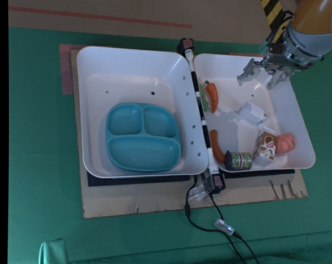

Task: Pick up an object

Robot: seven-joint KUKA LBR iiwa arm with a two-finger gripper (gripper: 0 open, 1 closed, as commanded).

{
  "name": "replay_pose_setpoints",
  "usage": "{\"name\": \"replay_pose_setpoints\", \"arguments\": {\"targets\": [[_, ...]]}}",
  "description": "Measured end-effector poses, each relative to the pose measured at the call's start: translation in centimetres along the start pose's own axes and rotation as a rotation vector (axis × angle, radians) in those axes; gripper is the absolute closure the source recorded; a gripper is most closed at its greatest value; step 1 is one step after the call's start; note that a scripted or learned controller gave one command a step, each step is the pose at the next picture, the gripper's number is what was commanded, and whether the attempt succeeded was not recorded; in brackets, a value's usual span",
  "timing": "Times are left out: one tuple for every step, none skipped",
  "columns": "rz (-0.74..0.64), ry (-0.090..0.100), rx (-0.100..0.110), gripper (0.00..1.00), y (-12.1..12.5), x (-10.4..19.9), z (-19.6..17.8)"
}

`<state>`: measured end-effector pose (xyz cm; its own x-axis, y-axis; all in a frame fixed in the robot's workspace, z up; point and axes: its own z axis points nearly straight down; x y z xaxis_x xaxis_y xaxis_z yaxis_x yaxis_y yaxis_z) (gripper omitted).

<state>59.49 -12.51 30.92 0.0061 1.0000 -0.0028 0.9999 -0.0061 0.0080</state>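
Hovering gripper above the far right part of the right bin, with its fingers spread apart and nothing between them.

On the green bench (39,147) the left bin (94,65) holds a blue divided plate (142,137) near its front. In the right bin (298,120), going from left to right: an orange carrot with green leaves (211,96) lies beside the left wall, a second orange piece (216,145) lies lower along the same wall, a small dark can (238,160) lies on its side at the front, a white block (251,113) sits near the middle, a small carton (266,147) is touching an orange-pink object (286,143). The gripper (263,76) is beyond the white block, apart from it, and well apart from the objects at the front.
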Motion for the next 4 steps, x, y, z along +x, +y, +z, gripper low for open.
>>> {"name": "replay_pose_setpoints", "arguments": {"targets": [[0.000,-0.006,-0.004,0.00,9.4,-2.0,3.3],[0.002,-0.007,-0.006,0.00,10.7,-5.3,5.4],[0.000,-0.006,-0.007,0.00,10.7,-6.0,1.3],[0.004,-0.015,-0.021,1.00,10.9,-6.2,-0.7]]}}
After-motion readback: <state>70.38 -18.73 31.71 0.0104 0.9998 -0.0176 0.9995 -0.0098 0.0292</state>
